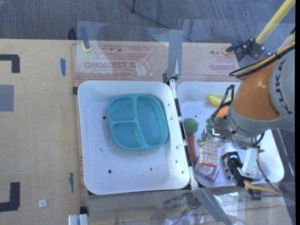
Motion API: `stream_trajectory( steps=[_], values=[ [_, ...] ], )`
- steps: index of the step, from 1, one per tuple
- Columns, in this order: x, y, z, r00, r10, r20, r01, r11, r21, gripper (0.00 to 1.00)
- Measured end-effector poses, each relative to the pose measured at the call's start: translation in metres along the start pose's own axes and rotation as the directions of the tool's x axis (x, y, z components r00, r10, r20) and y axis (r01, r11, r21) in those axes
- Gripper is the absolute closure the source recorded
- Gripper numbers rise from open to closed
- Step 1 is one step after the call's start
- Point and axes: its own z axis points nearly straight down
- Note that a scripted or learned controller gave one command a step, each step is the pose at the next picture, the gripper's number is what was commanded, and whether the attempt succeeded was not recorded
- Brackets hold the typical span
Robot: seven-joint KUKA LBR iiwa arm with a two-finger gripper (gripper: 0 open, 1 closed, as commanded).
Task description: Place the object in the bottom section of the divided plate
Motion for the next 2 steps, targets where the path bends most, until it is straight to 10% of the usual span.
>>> stream_trajectory(
  steps=[1,2],
  values=[
    [0.046,-0.011,0.0,0.995,-0.103,0.0,0.103,0.995,0.002,1.0],
    [0.145,0.071,-0.044,0.995,-0.097,0.001,0.097,0.995,-0.001,1.0]
  ],
)
